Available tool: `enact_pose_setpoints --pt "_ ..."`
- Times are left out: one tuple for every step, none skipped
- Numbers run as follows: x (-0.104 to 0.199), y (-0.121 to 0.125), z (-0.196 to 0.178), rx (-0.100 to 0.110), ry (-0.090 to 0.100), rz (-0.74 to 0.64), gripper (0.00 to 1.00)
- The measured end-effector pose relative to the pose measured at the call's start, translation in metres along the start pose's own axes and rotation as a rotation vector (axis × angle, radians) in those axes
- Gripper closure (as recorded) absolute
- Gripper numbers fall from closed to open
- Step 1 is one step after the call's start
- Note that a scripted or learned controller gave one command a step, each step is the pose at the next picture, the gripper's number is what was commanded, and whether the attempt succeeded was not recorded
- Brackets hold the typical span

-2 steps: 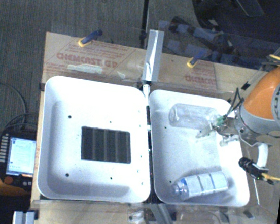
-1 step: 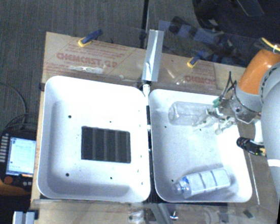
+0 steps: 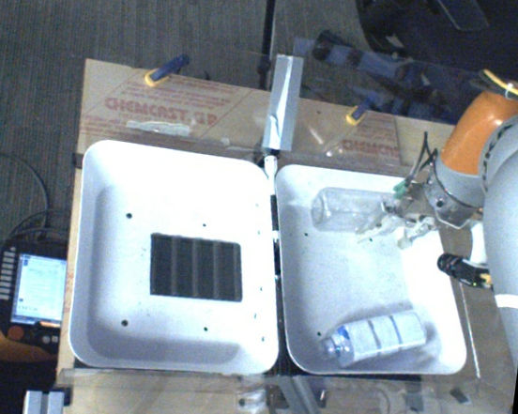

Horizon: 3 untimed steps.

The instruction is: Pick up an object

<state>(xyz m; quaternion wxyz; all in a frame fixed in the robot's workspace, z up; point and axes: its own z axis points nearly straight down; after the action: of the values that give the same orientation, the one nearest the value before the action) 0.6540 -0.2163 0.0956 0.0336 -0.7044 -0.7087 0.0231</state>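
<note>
The arm (image 3: pixel 517 188) comes in from the right and is cut off by the picture's edge, so only its grey body and the orange band above the wrist can be seen. It hangs over the upper right corner of the right bin (image 3: pixel 306 283). The left bin (image 3: pixel 101 256) lies just beside the right bin, the two touching along their shared edge, and holds a dark ribbed rectangular pad (image 3: pixel 196 268) near its middle.

Inside the right bin, a clear plastic bottle with a blue cap (image 3: pixel 376 338) lies on its side near the lower rim, cap pointing toward the left bin. A second clear bottle (image 3: pixel 346 210) lies on its side near the upper rim; it is transparent and hard to make out against the white floor, and its right end runs in under the gripper.

The gripper (image 3: pixel 399 220) sits low at that bottle's right end, its pale fingers (image 3: pixel 374 229) splayed somewhat apart. Whether they are merely touching the bottle or closed about it cannot be told; the clear plastic and the fingers blur together there.
</note>
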Motion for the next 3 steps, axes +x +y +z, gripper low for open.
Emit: enact_pose_setpoints --pt "0.007 0.002 0.003 -0.027 -0.053 -0.545 0.0" --pt "0.024 0.001 0.003 -0.026 -0.051 -0.481 0.0" --pt "0.067 -0.001 -0.002 -0.019 -0.031 -0.288 0.0"
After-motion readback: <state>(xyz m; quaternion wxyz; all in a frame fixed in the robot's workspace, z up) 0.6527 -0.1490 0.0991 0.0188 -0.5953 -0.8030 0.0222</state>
